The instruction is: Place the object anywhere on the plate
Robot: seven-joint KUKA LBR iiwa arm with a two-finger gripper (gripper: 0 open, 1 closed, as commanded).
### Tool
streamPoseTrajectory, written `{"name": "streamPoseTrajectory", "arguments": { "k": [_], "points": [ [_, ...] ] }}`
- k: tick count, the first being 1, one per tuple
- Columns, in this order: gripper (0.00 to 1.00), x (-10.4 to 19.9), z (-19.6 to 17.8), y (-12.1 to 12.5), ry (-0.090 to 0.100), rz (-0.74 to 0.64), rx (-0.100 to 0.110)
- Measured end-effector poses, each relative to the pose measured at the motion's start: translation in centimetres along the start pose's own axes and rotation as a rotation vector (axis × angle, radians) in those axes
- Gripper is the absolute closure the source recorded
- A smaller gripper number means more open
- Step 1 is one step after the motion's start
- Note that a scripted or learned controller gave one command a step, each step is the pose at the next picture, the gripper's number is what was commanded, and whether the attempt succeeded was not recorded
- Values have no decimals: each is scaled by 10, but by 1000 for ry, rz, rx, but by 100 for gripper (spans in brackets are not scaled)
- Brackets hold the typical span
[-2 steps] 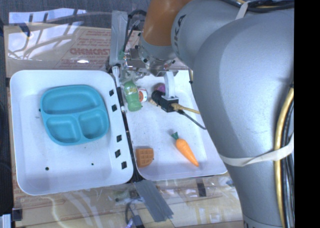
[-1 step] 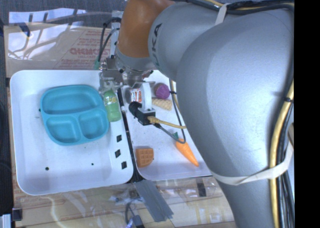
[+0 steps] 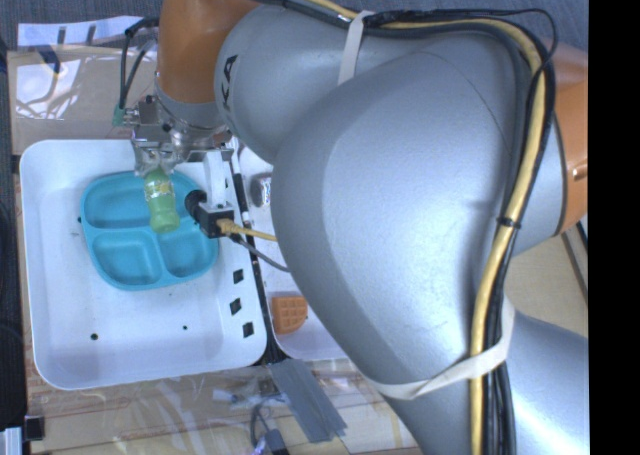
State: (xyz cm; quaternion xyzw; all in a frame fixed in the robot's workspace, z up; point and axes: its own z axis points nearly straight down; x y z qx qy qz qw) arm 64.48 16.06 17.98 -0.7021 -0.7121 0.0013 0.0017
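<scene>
Green bottle over blue plate, L bin.

Small pale-green translucent bottle [image 3: 160, 201] is sitting lengthwise, neck toward top of view, over the plate's upper-right compartment. Blue plate [image 3: 130, 243], w/ three compartments & rounded corners, is lying flat on floor of left white bin [image 3: 60, 343], near its upper half.

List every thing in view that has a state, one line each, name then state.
Gripper: over the plate, shut on the green bottle.
Green bottle: between the fingers, hanging above the plate's dividers.
Blue plate: flat in the left bin, three compartments.
Left bin: holds the plate.
Orange waffle: lying in the right bin, partly hidden by the arm.
</scene>
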Motion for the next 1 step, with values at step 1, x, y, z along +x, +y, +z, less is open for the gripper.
{"name": "streamPoseTrajectory", "arguments": {
  "k": [1],
  "points": [
    [0,-3,-1,1,-1,3,-1]
  ]
}}
